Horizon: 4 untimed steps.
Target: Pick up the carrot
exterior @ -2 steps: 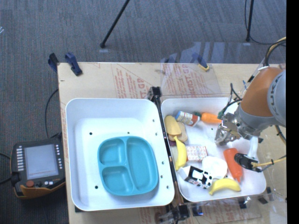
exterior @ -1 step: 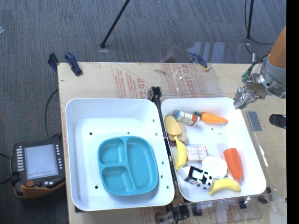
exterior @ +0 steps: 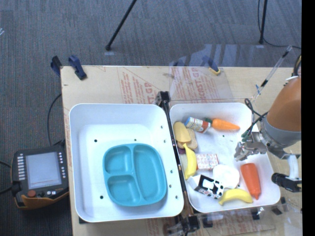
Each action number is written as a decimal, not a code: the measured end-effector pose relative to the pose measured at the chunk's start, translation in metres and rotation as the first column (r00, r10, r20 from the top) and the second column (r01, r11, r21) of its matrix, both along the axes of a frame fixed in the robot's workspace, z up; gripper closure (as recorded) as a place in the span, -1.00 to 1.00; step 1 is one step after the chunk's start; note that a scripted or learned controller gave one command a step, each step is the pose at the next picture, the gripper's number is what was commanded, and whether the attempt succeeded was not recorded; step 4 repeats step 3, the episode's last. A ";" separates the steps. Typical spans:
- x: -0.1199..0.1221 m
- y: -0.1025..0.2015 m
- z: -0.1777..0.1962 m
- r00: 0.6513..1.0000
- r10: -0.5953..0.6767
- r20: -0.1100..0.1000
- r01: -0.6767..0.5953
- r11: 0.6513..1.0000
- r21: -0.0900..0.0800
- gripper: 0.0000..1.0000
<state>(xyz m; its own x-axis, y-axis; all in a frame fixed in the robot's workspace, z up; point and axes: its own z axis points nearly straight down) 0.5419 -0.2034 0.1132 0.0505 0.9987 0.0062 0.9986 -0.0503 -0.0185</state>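
Orange carrot [exterior: 225, 125] lies in the right bin [exterior: 246, 109], at about 12 o'clock within it, touching a small bottle [exterior: 198, 124] on its 9 o'clock side. Claw [exterior: 244, 150] hangs over the bin at 4 o'clock from the carrot, apart from it; finger spread cannot be told. Left bin [exterior: 78, 117] holds a blue divided plate [exterior: 134, 175].

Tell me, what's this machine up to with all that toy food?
A robot arm is reaching into the right bin, which holds toy food. Its gripper hangs between two orange pieces: the carrot near the back and a bigger one in front. The left bin holds a blue tray.
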 end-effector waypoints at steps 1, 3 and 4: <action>0.030 0.042 0.119 0.998 0.050 0.029 -0.050 0.999 -0.008 1.00; -0.032 -0.007 0.073 0.896 0.444 0.023 -0.444 0.896 -0.011 1.00; -0.032 -0.007 0.073 0.896 0.444 0.023 -0.444 0.896 -0.011 1.00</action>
